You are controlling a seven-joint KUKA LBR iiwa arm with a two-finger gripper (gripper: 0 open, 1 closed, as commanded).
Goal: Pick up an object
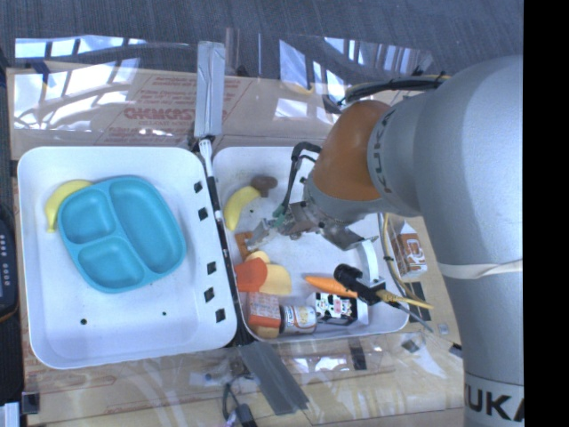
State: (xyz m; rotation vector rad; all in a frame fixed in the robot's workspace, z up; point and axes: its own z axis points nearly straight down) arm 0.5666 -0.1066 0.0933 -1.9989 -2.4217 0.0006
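Nearest the metal jaws [267,230] (opening impossible to tell, nothing visibly held) in the right white plastic bin [233,163]: 1 yellow toy banana [239,206], likely light, stiff, slippery plastic, best pinched across its narrow curved middle.

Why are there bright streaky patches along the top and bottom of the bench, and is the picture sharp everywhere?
In the camera view, the streaks are light reflected off shiny clear sheeting beside the bins; the left bin looks evenly lit and crisp, with the blue tray clear. The big grey arm looms soft and oversized near the lens, shading the right bin around the claw.
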